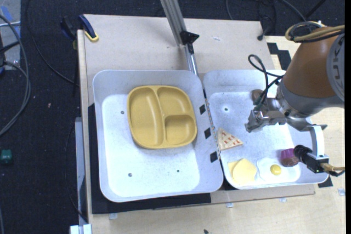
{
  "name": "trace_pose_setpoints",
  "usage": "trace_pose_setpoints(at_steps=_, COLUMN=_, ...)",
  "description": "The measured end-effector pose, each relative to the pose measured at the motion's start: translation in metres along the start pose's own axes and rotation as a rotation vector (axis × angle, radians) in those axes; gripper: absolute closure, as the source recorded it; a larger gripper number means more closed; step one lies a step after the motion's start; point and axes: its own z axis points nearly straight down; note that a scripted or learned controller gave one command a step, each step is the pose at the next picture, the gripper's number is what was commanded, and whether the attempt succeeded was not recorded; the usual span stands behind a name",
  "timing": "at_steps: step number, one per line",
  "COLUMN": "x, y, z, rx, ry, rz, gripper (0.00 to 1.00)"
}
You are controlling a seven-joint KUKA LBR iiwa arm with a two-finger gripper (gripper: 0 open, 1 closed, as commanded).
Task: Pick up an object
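While the grey arm with its orange band reaches in from the right, its gripper [256, 120] hangs over the middle of the right bin [230, 82], pointing down and toward the bin's left side. Whether the claw is apart or together cannot be told from this angle, and nothing is seen held in it.

Nearest the claw, just toward the bin's front-left, lies a pizza slice [228, 141], a small toy wedge, yellow with red spots, flat on the bin floor close to the wall shared with the other bin. Along the front edge sit three more toys: a yellow lump [243, 170] near the front-left corner, a fried egg [272, 170] beside it, and a small purple piece [289, 158] toward the front-right corner.

The left bin [109, 172] holds a yellow divided plate [162, 117] near its middle.

The pizza slice looks the likeliest target. It is probably light, stiff plastic, thin and low, so it may slide or slip out. A grip across its two long sides, near the wide crust end, seems safest.
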Motion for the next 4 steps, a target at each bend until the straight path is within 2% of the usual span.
trace_pose_setpoints(at_steps=1, x=0.0, y=0.002, z=-0.051, rx=-0.002, ry=-0.001, rz=0.0, gripper=1.0)
trace_pose_setpoints(at_steps=4, x=0.16, y=0.08, z=-0.049, rx=0.001, ry=0.002, rz=-0.006, gripper=1.0)
